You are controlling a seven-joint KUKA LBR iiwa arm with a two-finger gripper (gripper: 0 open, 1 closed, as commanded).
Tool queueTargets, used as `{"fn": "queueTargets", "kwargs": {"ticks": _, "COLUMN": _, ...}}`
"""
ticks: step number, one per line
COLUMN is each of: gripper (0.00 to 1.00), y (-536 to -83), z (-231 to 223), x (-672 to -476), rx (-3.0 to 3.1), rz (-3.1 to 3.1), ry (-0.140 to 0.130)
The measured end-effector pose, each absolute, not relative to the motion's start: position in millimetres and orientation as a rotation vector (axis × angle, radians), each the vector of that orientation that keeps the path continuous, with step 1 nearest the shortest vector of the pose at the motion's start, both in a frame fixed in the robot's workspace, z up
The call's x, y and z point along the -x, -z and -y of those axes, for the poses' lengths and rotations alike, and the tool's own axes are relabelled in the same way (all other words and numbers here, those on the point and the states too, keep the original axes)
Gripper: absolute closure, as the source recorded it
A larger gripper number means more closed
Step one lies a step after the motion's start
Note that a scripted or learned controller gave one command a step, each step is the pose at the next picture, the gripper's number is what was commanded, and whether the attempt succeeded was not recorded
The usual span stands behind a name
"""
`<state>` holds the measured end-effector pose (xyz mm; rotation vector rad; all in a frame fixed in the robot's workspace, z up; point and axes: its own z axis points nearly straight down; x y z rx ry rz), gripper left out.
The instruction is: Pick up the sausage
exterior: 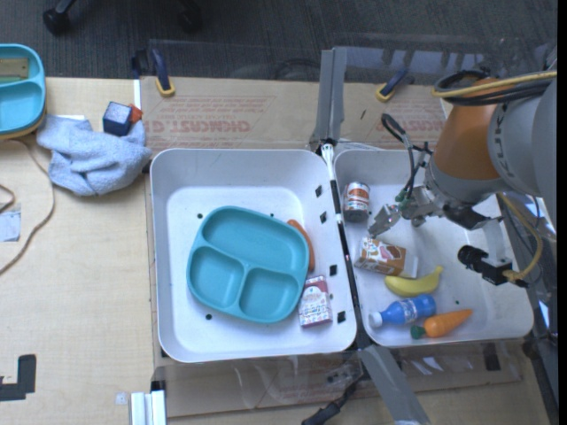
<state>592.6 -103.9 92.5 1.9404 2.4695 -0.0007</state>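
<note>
Nearest the camera, at the front of the right bin [496,330], lie a small water bottle [403,312] with a blue cap and label and a carrot [441,323], side by side and nearly touching. Just behind them sits a banana [414,282], and behind that a small orange and white carton [383,256] on its side. A small can [356,200] stands near the bin's back left corner.

My claw [387,220] hangs over the right bin, between the can and the carton, reaching in from the right under my grey wrist and its orange band. Its fingers look slightly parted, with nothing between them.

The sausage [302,241] is in the left bin [177,264], well apart from my claw. It is an orange-red strip tucked against the right edge of the teal divided plate [248,264], partly hidden by that plate. A small red and white carton [314,302] lies just in front of it, touching the plate's front right corner.

On the counter [80,308] to the left lie a crumpled grey cloth [93,160] and a small blue block [117,118].
</note>
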Motion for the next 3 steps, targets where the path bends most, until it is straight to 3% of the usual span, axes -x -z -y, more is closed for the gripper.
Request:
{"fn": "queueTargets", "kwargs": {"ticks": 1, "gripper": 0.00, "y": -91.3, "z": 99.8, "x": -511.0, "rx": -2.374, "rz": -2.060, "ry": 0.003}}
{"fn": "queueTargets", "kwargs": {"ticks": 2, "gripper": 1.00, "y": -100.2, "z": 101.1, "x": -511.1, "rx": -2.378, "rz": -2.055, "ry": 0.003}}
{"fn": "queueTargets", "kwargs": {"ticks": 3, "gripper": 1.00, "y": -91.3, "z": 145.6, "x": -559.1, "rx": -1.969, "rz": -2.446, "ry": 0.002}}
